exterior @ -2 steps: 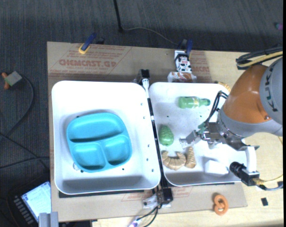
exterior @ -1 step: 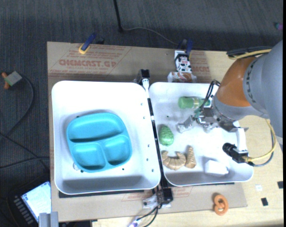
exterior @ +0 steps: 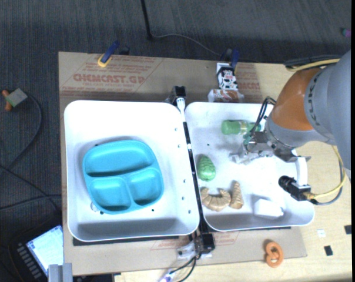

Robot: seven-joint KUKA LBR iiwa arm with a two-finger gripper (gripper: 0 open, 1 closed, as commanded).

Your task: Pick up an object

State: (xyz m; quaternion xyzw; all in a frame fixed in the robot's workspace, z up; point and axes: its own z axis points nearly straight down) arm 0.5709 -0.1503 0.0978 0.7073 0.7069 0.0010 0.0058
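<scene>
The left bin (exterior: 74, 157) holds a blue divided tray (exterior: 123, 175), lying on a slight diagonal across the floor of the bin. In the right bin (exterior: 301, 216), going from its left wall, lie a green ribbed object (exterior: 206, 167), a tan croissant-like piece (exterior: 217, 199), a tan cone-like piece (exterior: 237, 195) and a white block (exterior: 267, 207) in the near corner; a pale green bottle-like object (exterior: 235, 127) lies towards the far wall. The gripper (exterior: 246, 154) hangs low over the bare middle of this bin, with nothing seen between its tips; whether the claw is apart or together cannot be told from this height. The likeliest target seems the bottle-like object, just beyond the tips. It lies on its side, long axis running left to right; which end is the cap is unclear. A good grasp would probably close across that axis, at its middle.
</scene>
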